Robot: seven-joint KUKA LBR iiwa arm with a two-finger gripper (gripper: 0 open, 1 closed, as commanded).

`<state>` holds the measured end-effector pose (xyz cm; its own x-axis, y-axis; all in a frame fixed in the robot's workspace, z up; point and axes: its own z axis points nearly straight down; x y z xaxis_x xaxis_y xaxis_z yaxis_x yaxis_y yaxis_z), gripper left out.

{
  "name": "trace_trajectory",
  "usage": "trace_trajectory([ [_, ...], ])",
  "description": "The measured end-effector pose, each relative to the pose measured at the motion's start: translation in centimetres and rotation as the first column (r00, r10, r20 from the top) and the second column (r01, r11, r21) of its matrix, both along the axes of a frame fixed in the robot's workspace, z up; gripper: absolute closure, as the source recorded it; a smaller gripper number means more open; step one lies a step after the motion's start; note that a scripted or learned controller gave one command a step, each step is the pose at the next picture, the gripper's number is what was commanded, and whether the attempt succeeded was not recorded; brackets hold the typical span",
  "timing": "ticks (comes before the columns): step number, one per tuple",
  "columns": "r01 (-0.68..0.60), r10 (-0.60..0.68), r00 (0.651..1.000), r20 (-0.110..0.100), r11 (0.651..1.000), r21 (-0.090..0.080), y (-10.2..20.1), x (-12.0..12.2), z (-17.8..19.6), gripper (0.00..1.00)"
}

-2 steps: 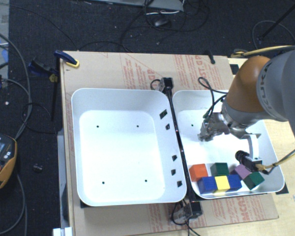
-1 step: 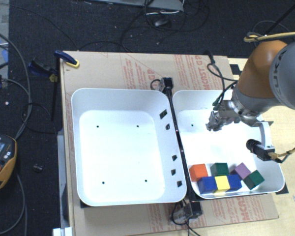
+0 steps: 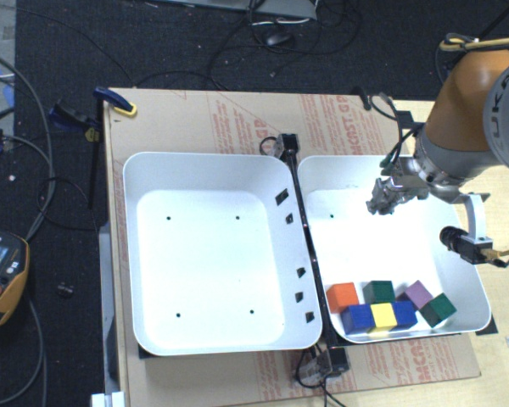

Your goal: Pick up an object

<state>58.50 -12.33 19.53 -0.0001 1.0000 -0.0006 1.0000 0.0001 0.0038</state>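
I read the pick as not yet begun: my gripper (image 3: 382, 200) hangs over the right bin's (image 3: 471, 291) bare floor, whether released or clenched I cannot tell. The blocks (image 3: 388, 305) sit clustered well below it, toward the near wall, untouched.

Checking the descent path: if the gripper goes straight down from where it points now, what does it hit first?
Probably bare floor of the right bin. The gripper hangs over its upper part; the blocks sit clustered nearer the camera. Depth unclear.
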Motion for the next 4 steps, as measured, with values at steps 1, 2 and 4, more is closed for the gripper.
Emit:
trace_trajectory([
  [1, 0.0, 0.0, 1.0, 0.001, 1.0, 0.0, -0.3, 0.8, 5.9, 1.0],
  [2, -0.004, 0.004, 1.0, -0.003, 1.0, 0.002, 4.6, 1.7, 6.5, 1.0],
  [4, -0.004, 0.004, 1.0, -0.004, 1.0, 0.002, 15.9, 2.8, 6.2, 1.0],
])
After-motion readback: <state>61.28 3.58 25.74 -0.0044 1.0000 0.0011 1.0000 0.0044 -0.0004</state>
